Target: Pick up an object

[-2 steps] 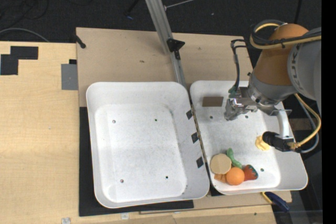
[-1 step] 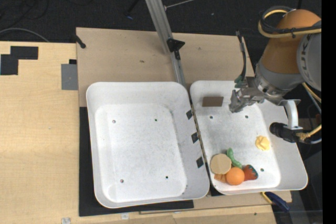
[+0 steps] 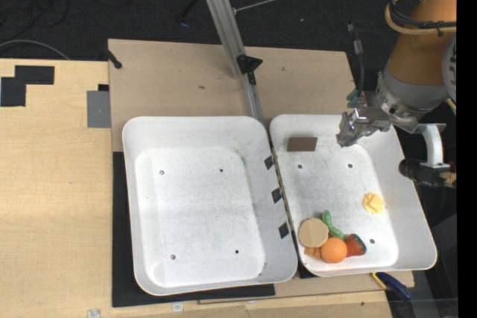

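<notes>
Above the right bin (image 3: 417, 249), the gripper (image 3: 349, 132) is seen apparently carrying nothing, its clench not discernible, while every object, among them the brown block (image 3: 302, 144), remains unpicked.

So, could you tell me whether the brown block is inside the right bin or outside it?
Inside. The brown block lies flat on the right bin's floor near its far rim, apart from the gripper.

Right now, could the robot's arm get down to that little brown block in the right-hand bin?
Probably yes. The brown block lies alone near the right bin's far wall, with nothing on it, and the gripper hovers just beside it.
</notes>
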